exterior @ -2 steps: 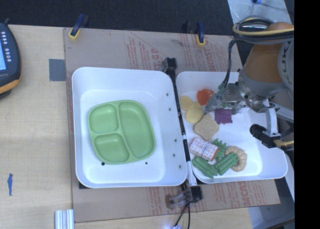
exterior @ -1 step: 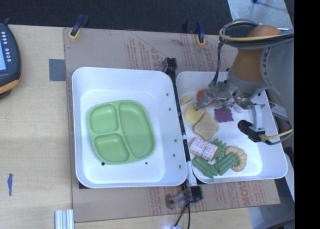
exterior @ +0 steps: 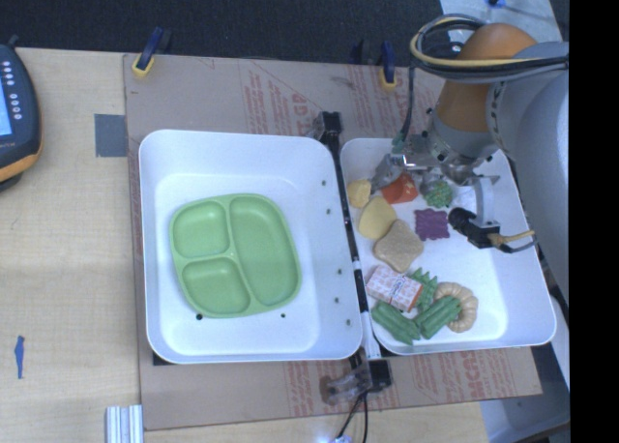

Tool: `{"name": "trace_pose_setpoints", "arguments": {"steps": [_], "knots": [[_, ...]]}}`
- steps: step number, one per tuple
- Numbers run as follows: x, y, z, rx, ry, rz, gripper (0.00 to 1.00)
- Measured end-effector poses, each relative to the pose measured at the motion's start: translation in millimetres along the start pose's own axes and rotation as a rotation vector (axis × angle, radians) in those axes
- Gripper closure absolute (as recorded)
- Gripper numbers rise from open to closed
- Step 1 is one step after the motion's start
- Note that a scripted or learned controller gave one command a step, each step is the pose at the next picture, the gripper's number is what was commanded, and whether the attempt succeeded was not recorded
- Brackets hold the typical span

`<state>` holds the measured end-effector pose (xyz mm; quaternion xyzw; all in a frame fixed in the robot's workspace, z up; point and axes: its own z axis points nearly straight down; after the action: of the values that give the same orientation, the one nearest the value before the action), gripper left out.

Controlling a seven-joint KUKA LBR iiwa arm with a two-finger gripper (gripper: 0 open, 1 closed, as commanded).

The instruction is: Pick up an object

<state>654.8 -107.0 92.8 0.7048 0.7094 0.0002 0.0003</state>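
The right bin (exterior: 522, 320) holds several toy foods: a red piece (exterior: 399, 189), a green broccoli-like piece (exterior: 438, 193), a purple piece (exterior: 431, 223), a yellow piece (exterior: 375, 218), a tan bread slice (exterior: 398, 246), a pink-and-white packet (exterior: 393, 287), green beans (exterior: 418, 317) and a curled shrimp (exterior: 464, 302). My gripper (exterior: 418, 172) hangs low over the far end of this bin, right above the red and green pieces. The wrist hides its fingertips.
The left bin (exterior: 174, 335) holds a green divided plate (exterior: 235, 254). Clamps (exterior: 147, 52) pin the cardboard at the far edge. A handheld controller (exterior: 14, 112) lies at the far left. The arm body (exterior: 527, 132) covers the right bin's far right corner.
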Motion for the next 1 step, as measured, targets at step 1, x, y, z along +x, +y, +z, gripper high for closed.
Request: {"name": "trace_pose_setpoints", "arguments": {"steps": [1], "knots": [[-1.3,-1.1,-10.6,0.003,-0.001,-0.001,1.0]]}}
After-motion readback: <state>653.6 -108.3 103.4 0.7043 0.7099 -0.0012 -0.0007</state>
